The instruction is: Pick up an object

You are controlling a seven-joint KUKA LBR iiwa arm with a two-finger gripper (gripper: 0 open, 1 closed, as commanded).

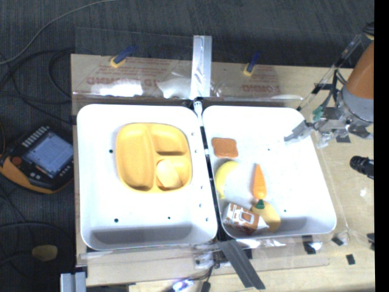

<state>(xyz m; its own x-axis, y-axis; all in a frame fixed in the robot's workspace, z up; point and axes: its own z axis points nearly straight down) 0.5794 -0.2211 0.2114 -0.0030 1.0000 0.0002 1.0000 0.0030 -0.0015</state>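
Note:
My gripper (315,131) hangs over the right rim of the right bin (273,117), near its far right corner, with nothing seen in it. Below and left of it in that bin lie an orange-brown square pad (224,146), a pale yellow round fruit (225,174), a small carrot (259,182), a brown and white carton (242,218) and a yellow piece (270,218) with a green tip. The carrot is the nearest of these to the gripper, roughly a hand's width away.
The left bin (97,163) holds a yellow divided plate (143,157) with a cream round piece (168,175) in one compartment. A handheld pendant (37,158) lies on the floor at left. Clamps and plastic sheeting line the bench's far edge.

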